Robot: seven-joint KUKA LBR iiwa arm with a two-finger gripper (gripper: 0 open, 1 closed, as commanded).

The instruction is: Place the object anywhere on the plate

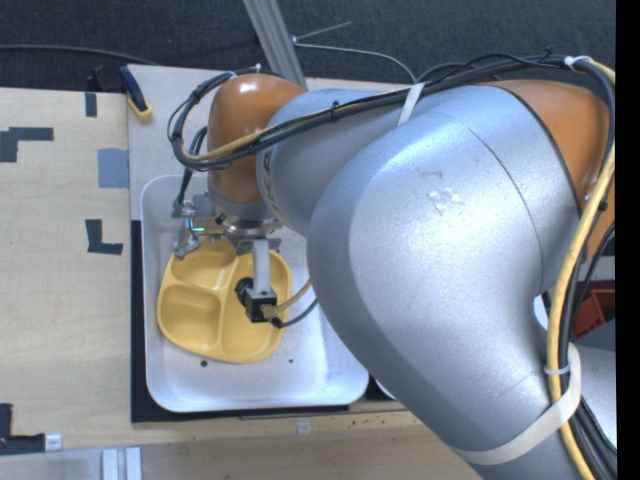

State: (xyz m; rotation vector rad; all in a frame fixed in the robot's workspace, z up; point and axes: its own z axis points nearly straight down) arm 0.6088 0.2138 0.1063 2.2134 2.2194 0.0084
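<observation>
— Closest to the camera is the big grey arm (450, 268), smooth and rounded like painted metal, with cables tied along it. It covers much of the scene. What is under it?

— Under its orange band (250, 108) the gripper (205, 236) hangs over the far edge of the yellow plate (195, 313). The plate lies flat in the white bin (250, 393), which stands on the bench (60, 268).

— And the object for the plate?

— I cannot tell where it is. The wrist hides the place under the gripper, so I also cannot say whether the gripper is grasping something or is released.

— What is the plate like?

— It looks like hard, glossy plastic. It is roundish, with raised ridges that divide it into compartments. The bin is shallow, with rounded corners and a matte floor. The bench looks like pale wood with some dark tape marks.

— What could go wrong from here?

— A few things, I think. The gripper is over the rim of the plate, not over its middle. If an object is let go there, it may hit the rim or a ridge and roll off into the bin. I judge the plate to be light and slippery, so a gripper coming down too low may push it aside or tip it. And if nothing is held, the release brings nothing to the plate.
</observation>
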